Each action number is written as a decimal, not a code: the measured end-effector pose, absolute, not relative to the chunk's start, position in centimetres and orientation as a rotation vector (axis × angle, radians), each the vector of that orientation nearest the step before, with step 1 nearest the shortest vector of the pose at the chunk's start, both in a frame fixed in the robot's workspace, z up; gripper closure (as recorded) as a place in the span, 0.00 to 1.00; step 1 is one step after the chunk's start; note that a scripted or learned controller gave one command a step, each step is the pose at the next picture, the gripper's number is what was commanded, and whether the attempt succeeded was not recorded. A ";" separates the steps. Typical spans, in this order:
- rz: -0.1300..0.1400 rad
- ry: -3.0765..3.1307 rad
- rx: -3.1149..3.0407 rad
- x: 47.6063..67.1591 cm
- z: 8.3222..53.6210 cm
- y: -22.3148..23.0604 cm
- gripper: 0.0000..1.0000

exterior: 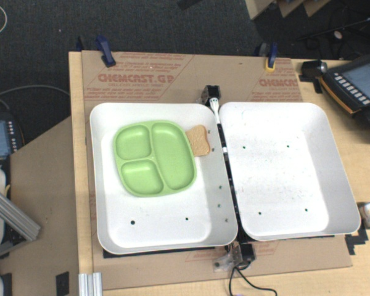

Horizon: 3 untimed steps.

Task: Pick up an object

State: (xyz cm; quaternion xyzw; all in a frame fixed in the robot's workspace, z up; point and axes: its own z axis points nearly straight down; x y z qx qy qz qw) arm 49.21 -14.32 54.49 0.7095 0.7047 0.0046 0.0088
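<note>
Whether the hand is apart or together I cannot tell. The plate (154, 158) lies in the left bin (166, 230), a tan cracker (199, 140) touching its right edge (close to the bin wall). Likely risks: the flat plate offers little to grip, and the cracker could slip or crumble.

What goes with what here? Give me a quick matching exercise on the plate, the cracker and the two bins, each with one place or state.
1. green plate
2. cracker
3. left bin
4. right bin

A. tan, at the plate's right edge
B. speckled white floor
C. divided into three sections
D. holds the plate and the cracker

Pairs: 1-C, 2-A, 3-D, 4-B
</note>
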 end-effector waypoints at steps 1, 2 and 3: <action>0.001 2.235 2.212 47.9 53.6 -4.7 0.00; 0.003 2.221 2.218 48.0 54.7 -5.3 1.00; -0.014 2.232 2.224 47.9 43.2 -1.3 1.00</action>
